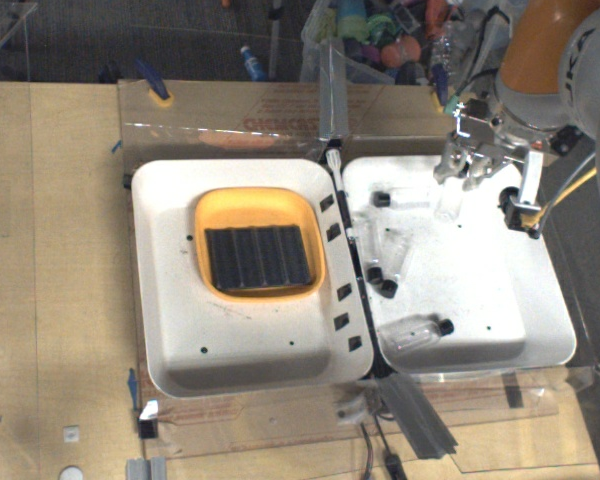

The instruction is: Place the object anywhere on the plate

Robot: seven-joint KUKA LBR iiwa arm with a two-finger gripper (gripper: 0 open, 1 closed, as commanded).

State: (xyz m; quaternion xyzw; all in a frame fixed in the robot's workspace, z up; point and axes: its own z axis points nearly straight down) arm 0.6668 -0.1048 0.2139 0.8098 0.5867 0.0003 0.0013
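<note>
- Likely task's thing: one of the clear vials with black caps, lying scattered in the right bin; cannot tell which one is meant.
- Three or four of them there: one near the front wall, one in the middle, one towards the back, all on their sides and apart from each other.
- Probably very light and stiff, made of thin smooth plastic, so slippery and ready to roll away at a small push.
- Hard to see against the white floor of the bin, being transparent; the dark cap is the clearest mark.
- Best taken across the round body, near its middle, with the squeeze at a right angle to the long axis; probably not much force needed, but a grip off the centre could shoot it out sideways.
- End effector at the back right part of the right bin, pointing down, close above the floor.
- Cannot tell whether apart or together: too small and too bright there.
- A pale clear shape just under it, maybe another vial; cannot tell if touched or held.
- Yellow plate in the left bin, well apart from the end effector, already carrying a dark ridged block.
- Only a narrow free rim around that block, so a rolling vial may not rest well there.
</note>
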